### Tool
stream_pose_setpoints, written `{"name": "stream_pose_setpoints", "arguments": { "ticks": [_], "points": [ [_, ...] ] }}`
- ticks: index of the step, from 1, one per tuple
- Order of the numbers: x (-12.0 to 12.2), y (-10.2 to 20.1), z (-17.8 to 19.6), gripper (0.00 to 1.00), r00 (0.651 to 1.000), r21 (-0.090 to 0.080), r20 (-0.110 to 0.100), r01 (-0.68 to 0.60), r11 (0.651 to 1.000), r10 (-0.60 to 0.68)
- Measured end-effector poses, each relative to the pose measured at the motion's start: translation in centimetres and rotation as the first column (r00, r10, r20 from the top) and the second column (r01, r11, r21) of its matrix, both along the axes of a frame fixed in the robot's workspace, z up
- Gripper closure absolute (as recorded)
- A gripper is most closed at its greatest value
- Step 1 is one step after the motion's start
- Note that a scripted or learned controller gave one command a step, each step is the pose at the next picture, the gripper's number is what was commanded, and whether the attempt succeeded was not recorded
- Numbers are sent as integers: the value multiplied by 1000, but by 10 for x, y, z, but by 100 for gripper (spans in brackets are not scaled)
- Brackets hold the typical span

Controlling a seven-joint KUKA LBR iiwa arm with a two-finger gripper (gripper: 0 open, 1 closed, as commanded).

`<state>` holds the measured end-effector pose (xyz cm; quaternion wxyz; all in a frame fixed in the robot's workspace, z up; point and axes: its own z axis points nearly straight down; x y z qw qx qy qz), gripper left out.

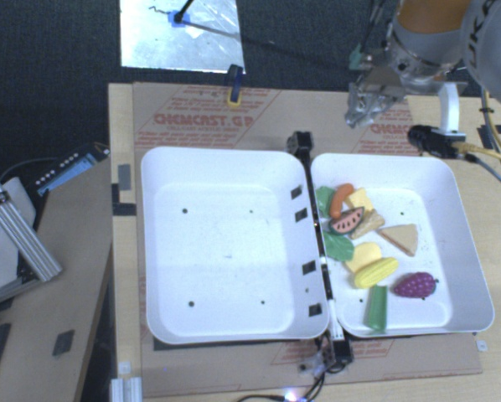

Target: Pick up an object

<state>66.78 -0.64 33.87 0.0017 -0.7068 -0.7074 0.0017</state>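
The desk is seen with two white bins side by side on it. The left bin is placed beside the right bin, in which toy foods are gathered toward its left wall. The grey arm is held above the far edge of the right bin. Its end effector is raised well above the bin; nothing is seen between its fingers, and how far they are open cannot be told. A purple grape bunch, a yellow corn cob, a tan wedge, a green stick and a watermelon slice are laid in the bin.
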Motion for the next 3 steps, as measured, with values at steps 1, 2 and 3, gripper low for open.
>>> {"name": "stream_pose_setpoints", "arguments": {
  "ticks": [1, 2, 3],
  "points": [
    [1, 94, 100, 100, 1000, 3, 17, -12, 1000, 12],
    [0, 175, 196, 100, 1000, 3, 16, -9, 1000, 9],
    [-75, 231, 197, 100, 1000, 3, 6, -10, 1000, 10]
  ]
}}
